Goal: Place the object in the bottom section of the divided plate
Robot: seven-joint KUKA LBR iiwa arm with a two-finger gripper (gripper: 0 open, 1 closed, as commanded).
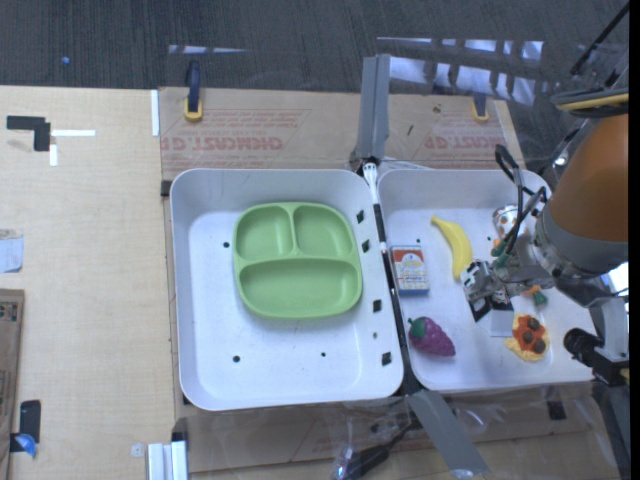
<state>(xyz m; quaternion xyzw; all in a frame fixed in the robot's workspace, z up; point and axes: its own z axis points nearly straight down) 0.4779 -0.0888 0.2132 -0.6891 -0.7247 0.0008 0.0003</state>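
Note:
A green divided plate (297,260) lies in the left bin, its wide section toward the near side and two smaller sections behind. In the right bin lie a yellow banana (455,244), a small white and orange carton (408,269), a purple grape bunch (432,336) and a pizza slice toy (528,336). My gripper (484,290) hangs low over the right bin, between the banana and the pizza slice, just right of the carton. The arm's orange band (598,183) rises behind it at the right.
Both white bins (200,298) sit side by side on a cardboard sheet, parted by a raised rim with black clips (383,248). A metal post (374,108) stands behind the bins. Clamps hold the cardboard at the back.

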